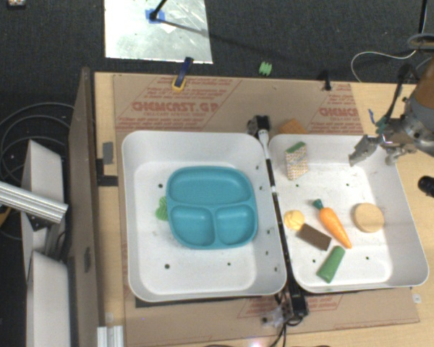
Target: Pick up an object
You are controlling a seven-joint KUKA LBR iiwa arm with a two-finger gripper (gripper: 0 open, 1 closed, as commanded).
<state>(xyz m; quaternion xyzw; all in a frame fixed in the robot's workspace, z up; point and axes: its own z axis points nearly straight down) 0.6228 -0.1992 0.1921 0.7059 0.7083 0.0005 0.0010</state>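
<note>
My gripper [377, 153] hangs over the far right corner of the right bin [401, 194], its two fingers spread apart with nothing between them. Below it in that bin lie a tan round bun [367, 217], an orange carrot [334, 224], a brown bar [315, 236], a green cucumber piece [331, 264] and a small yellow piece [294, 219]. A speckled block with a green top [296, 161] stands near the bin's far left corner. The bun is the closest item to the gripper, nearer the camera.
The left bin [141, 194] bears a blue divided plate [211, 206] with a small green item [161, 208] at its left edge. An orange piece [291, 126] lies on the cardboard behind the bins. Cables loop near the arm at the upper right.
</note>
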